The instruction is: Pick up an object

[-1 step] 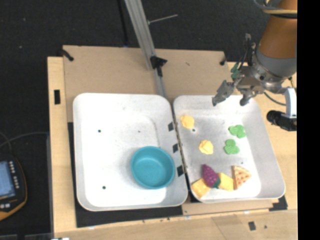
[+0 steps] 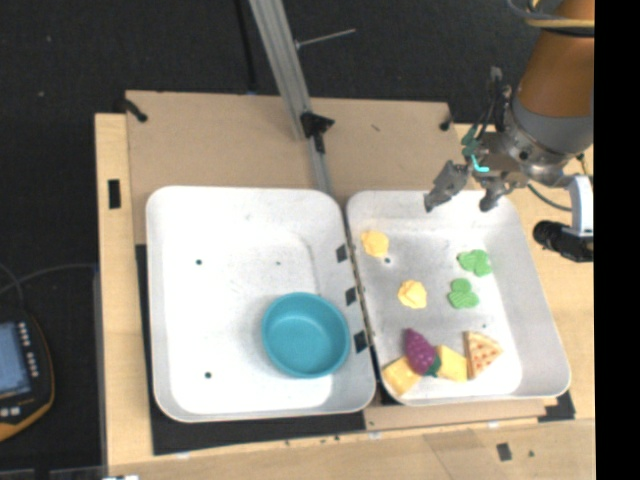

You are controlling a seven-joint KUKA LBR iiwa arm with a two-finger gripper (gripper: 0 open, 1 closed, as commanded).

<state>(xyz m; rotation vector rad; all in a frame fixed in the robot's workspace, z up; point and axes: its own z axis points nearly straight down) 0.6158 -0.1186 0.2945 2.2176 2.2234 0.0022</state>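
Note:
My gripper (image 2: 464, 197) hangs open above the far edge of the right bin (image 2: 520, 258), its two dark fingers spread apart with nothing between them. Below it in that bin lie small toy foods: a yellow piece (image 2: 375, 243) at the far left, another yellow piece (image 2: 412, 293) in the middle, and two green pieces (image 2: 475, 262) (image 2: 462, 294) to the right. Near the front edge sit a purple grape bunch (image 2: 420, 350), a yellow block (image 2: 401, 375), a yellow wedge (image 2: 452, 365) and a pizza slice (image 2: 483, 352).
The left bin (image 2: 200, 238) holds a blue bowl (image 2: 305, 334) near its front right corner. A slanted metal pole (image 2: 285, 63) rises behind the bins. A handheld pendant (image 2: 18, 368) lies at the far left, off the bench.

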